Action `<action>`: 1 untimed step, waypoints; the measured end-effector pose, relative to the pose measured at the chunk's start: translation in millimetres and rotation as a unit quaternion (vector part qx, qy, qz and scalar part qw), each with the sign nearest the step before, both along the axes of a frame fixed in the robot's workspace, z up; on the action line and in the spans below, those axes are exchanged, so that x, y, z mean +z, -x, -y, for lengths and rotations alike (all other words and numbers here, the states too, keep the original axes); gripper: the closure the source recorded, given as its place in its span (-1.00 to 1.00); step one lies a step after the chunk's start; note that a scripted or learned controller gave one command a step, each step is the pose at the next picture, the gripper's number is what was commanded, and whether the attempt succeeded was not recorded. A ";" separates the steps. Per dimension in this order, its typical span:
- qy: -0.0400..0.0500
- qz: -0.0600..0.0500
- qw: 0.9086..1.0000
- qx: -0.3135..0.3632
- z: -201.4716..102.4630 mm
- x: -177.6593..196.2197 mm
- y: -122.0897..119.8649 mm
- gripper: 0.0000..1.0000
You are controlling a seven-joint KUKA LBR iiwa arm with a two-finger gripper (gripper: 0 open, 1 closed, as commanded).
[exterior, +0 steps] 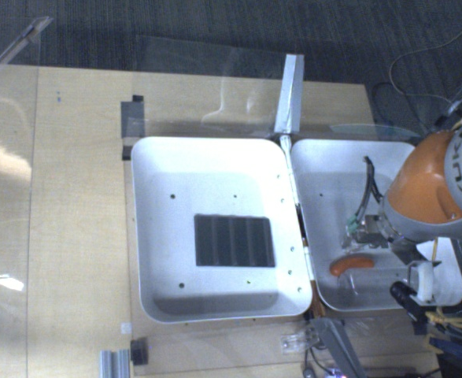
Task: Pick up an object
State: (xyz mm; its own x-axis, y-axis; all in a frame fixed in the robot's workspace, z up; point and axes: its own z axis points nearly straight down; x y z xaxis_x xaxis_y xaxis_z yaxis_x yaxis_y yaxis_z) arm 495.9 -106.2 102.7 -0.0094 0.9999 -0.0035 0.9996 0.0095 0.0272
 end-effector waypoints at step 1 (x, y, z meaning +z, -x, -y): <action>0.000 0.003 1.000 0.001 -0.7 11.0 -2.7 1.00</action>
